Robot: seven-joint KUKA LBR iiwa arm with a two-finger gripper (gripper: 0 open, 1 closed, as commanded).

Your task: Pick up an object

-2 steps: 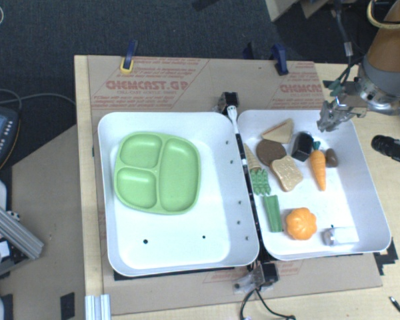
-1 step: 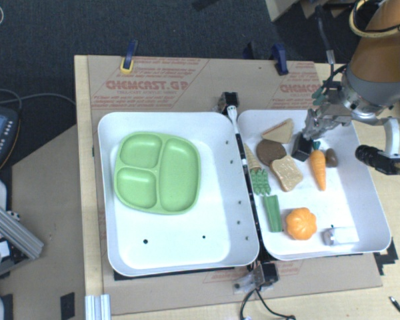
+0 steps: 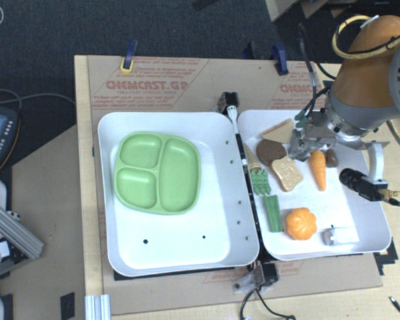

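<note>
Gripper [image 3: 304, 149] is placed low in the right bin [image 3: 363, 215], in its far half, among the crowded items. Whether it is open or closed cannot be told from this slant. Nothing is seen to be held in it.

Close by:
- A carrot [image 3: 318, 169] is noted just to the view's right of the gripper, lying flat, thick end nearest it.
- A bread slice [image 3: 287, 174] is noted just beside the gripper on the near side. Contact cannot be settled.
- A brown piece [image 3: 269, 151] is seen next to the slice, toward the wall between the bins, with a tan wedge [image 3: 277, 131] beyond it.

Further out, along that same wall, a leafy green piece [image 3: 259, 179] and a green stick [image 3: 272, 213] are recorded. An orange round fruit [image 3: 301, 223] and a small pale item [image 3: 332, 235] lie toward the near edge. A green divided plate [image 3: 158, 172] is seen in the left bin [image 3: 187, 242], well apart from the gripper.

Progress: the pick is judged not done. Every item is seen resting on a bin floor and nothing is raised. The reach into the bin looks complete, while the close and the lift are left. The carrot or the bread slice is judged the likeliest target.

Arm pose: the wrist is held roughly upright over the gripper. The grey arm [image 3: 360, 109] and its orange band [image 3: 377, 42] are seen bulking over the bin's far right corner, entering from the view's right above the table [image 3: 173, 92].
</note>
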